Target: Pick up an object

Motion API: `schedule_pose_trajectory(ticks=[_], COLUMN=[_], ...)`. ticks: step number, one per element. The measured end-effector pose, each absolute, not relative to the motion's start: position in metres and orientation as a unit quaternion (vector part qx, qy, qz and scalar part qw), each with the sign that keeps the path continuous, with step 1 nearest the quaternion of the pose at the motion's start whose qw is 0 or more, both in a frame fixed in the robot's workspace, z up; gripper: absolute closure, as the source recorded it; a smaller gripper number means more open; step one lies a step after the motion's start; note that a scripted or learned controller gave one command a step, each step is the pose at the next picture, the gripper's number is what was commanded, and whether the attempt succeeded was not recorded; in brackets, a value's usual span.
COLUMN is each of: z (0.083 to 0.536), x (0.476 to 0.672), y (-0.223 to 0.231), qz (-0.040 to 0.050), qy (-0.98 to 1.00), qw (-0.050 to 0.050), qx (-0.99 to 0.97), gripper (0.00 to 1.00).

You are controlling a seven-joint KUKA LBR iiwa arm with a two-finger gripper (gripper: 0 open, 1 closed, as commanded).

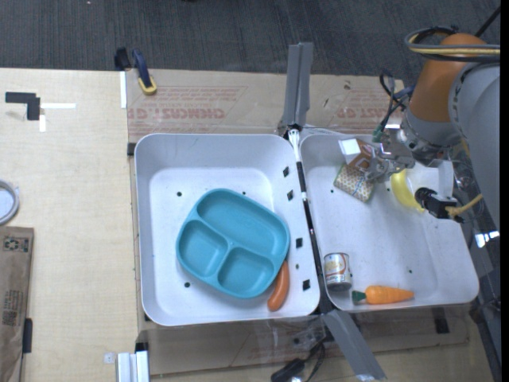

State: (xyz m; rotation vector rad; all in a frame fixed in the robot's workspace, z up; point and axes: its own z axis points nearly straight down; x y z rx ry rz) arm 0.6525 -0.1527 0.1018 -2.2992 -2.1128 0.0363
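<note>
The gripper (387, 156) is low over the far end of the right bin (445, 273), just beside a patterned packet (355, 181) and a yellow banana (404, 189); I cannot tell how it is set. Nearer in that bin lie a can (337, 270) and a carrot (384, 295). The left bin (159, 213) holds a blue 3-part plate (231, 243) with a sausage (278, 286) against it.

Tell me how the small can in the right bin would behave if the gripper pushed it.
The can looks rigid and metallic, so it probably won't crumple. It seems to stand upright by the bin's left wall, so a high push might tip it. Once down, its round body would likely roll.
</note>
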Motion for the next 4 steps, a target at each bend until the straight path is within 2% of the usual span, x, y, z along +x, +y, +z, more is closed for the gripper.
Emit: schedule_pose_trajectory(ticks=[1, 2, 3, 4], z=[0.102, 0.097, 0.097, 0.094], x=[0.652, 0.653, 0.647, 0.652], y=[-0.153, -0.153, -0.132, -0.114], qz=[0.0125, 0.0104, -0.0007, 0.0138], qy=[-0.676, -0.691, -0.719, -0.691], qw=[0.01, 0.007, -0.004, 0.003], qx=[-0.736, -0.723, -0.695, -0.723], gripper=[0.0, 0.0, 0.0, 0.0])
